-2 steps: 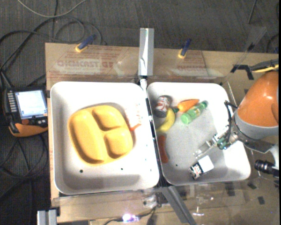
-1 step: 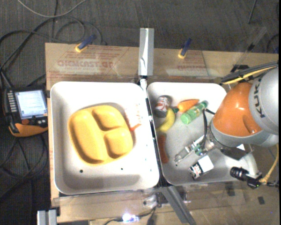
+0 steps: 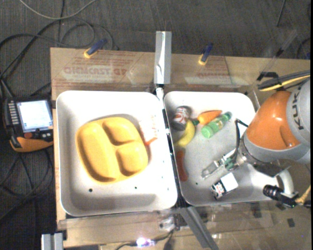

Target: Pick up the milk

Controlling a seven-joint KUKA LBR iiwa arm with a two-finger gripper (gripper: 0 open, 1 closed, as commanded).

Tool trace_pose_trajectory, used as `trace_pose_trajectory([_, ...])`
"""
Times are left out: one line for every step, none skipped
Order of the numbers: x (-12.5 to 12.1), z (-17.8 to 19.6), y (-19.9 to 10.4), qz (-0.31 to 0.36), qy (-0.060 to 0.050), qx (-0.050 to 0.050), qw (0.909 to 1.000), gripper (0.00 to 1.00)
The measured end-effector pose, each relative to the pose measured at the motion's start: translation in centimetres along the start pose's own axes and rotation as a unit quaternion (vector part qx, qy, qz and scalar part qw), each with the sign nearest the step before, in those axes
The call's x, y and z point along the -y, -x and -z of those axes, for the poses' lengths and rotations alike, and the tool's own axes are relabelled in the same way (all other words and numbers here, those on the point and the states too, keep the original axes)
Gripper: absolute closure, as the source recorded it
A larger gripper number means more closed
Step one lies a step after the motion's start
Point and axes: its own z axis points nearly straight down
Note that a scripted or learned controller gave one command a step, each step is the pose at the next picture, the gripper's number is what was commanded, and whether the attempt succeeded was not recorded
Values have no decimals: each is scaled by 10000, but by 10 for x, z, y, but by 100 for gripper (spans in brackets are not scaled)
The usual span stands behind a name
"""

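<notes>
A small white carton with a dark end, which I take for the milk (image 3: 226, 183), lies near the front of the right bin (image 3: 250, 102). My gripper (image 3: 213, 167) reaches in from the right and hangs low over the bin floor, just up and left of the carton. From this view I see nothing held in it. The grey arm with its orange band (image 3: 271, 126) covers the bin's right side.
At the back of the right bin lie a can (image 3: 180, 115), a banana (image 3: 187, 134), a carrot (image 3: 209, 116) and a green bottle (image 3: 216, 124). A red piece (image 3: 181, 170) rests along its left wall. The left bin (image 3: 68, 155) holds a yellow divided plate (image 3: 112, 149) and a white-and-orange packet (image 3: 150, 130).
</notes>
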Motion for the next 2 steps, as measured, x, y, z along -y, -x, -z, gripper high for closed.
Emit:
trace_pose_trajectory([16, 22, 27, -889, -73, -11, 9960, 0])
trace_pose_trajectory([-39, 83, 72, -2693, -84, 24, 9630, 0])
